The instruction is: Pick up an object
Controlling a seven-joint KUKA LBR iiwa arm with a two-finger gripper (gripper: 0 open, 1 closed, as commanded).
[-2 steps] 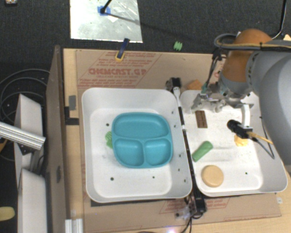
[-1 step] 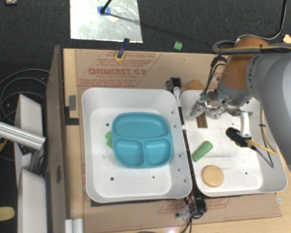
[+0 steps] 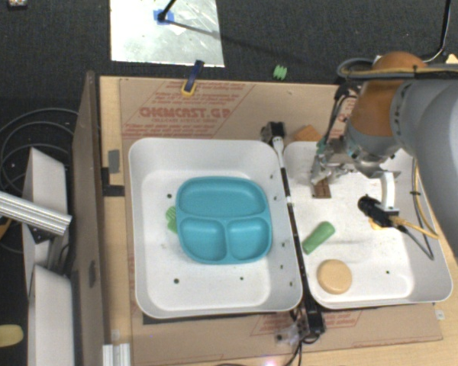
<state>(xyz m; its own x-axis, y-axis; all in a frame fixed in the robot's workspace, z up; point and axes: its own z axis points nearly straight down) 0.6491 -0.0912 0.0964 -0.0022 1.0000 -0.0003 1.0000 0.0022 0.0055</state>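
Bench viewed from above, at a slant. 2 shallow white bins are set side by side on a printed cardboard sheet [image 3: 185, 110].

Left bin [image 3: 154, 280]: 1 blue divided plate [image 3: 223, 218] with 3 compartments is laid near the middle. 1 small green item [image 3: 171, 218] is seen at the plate's left edge, partly hidden under it.

Right bin [image 3: 385, 269]: 3 loose things are noted.
- 1 green cylinder [image 3: 318, 236], lying tilted on the floor near the bin's left wall.
- 1 tan round disc [image 3: 335, 276], lying flat just below the cylinder, apart from it.
- 1 small brown piece [image 3: 321, 191], at the upper left of the bin, directly at the tip of the gripper [image 3: 321, 175].

The grey arm [image 3: 435, 120] is extended in from the right, with its orange band [image 3: 382, 101] above the upper edge of the right bin. The gripper is lowered over the bin's upper left part. Whether it is open or closed cannot be told at this resolution, nor whether the brown piece is gripped. The cylinder and disc are left untouched, well clear of the gripper.
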